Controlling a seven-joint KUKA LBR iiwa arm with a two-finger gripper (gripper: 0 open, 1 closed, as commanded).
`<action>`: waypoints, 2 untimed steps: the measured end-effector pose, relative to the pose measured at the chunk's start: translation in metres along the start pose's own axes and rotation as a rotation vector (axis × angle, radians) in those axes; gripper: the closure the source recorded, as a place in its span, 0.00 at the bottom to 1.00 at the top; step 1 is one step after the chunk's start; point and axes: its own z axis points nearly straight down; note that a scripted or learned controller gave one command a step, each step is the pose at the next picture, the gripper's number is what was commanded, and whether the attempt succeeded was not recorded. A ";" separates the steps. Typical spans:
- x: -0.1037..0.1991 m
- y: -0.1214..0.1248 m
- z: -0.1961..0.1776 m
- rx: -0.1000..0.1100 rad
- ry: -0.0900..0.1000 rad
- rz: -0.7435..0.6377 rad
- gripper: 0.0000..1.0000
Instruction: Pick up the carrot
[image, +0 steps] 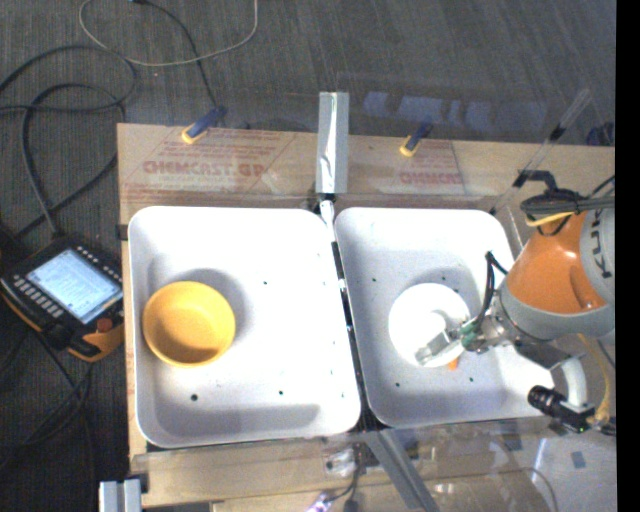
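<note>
Over the right bin (400, 400), pincer (440, 349) low beside carrot (453, 362), grip state unclear, yellow bowl (189, 322) left.

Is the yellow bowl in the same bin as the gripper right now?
No. The yellow bowl sits in the left bin, while the gripper is down in the right bin over the white plate.

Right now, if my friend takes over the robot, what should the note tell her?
Hand: low in the right bin, at the lower right edge of the white plate. Open or shut cannot be told.
Carrot: a small orange bit peeks out just under the hand; a grasp cannot be confirmed.
Yellow bowl: in the left bin, not part of the job.
Done: the hand is at the carrot.
Left: confirm the grip, then lift.
</note>
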 end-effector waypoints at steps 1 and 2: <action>-0.001 0.006 -0.017 -0.017 -0.006 -0.001 1.00; 0.017 0.021 -0.129 0.016 0.007 -0.300 1.00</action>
